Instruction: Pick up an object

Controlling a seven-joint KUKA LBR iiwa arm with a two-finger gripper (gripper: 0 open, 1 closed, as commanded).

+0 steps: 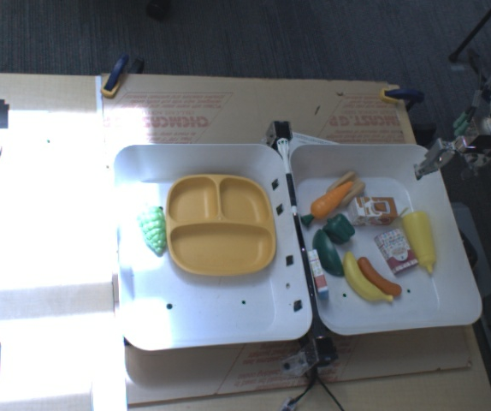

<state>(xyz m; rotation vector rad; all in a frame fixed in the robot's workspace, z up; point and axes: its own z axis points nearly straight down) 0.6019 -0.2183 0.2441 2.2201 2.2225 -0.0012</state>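
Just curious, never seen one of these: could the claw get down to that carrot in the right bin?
Probably yes. The carrot lies uncovered near the right bin's back, nothing on top, and the claw sits just beyond that bin's far right corner.

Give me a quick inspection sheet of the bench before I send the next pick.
Surface: cardboard-topped bench bearing left bin and right bin, side by side.
Job's things: right bin holds carrot, banana, sausage, yellow corn, two small cartons, green pieces; all lie loose.
Clutter: left bin holds yellow tray, with a green toy beside it.
Gripper: gripper at the right bin's far right corner, outside the rim; finger state unclear.
Cables: cable below the bins.
Surroundings: clamps on the cardboard edge, dark carpet.
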